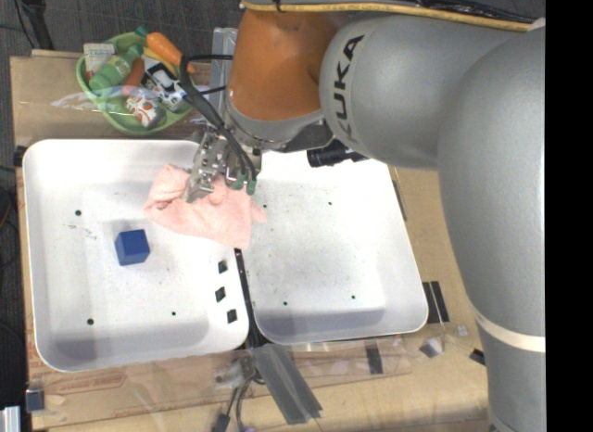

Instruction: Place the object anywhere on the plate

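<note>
From the camera view, the gripper (pixel 215 172) is seen low over a pink cloth (pixel 208 209) at the back right of the left bin (pixel 56 235), near the wall shared with the right bin (pixel 371 319). Whether anything is held cannot be told. A blue cube (pixel 132 246) lies well apart, on open floor. No plate can be made out, so a grasp is judged to be in hand; a clean lift is called for next.

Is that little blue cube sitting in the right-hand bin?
No, the blue cube lies in the left bin, apart from the pink cloth.
</note>
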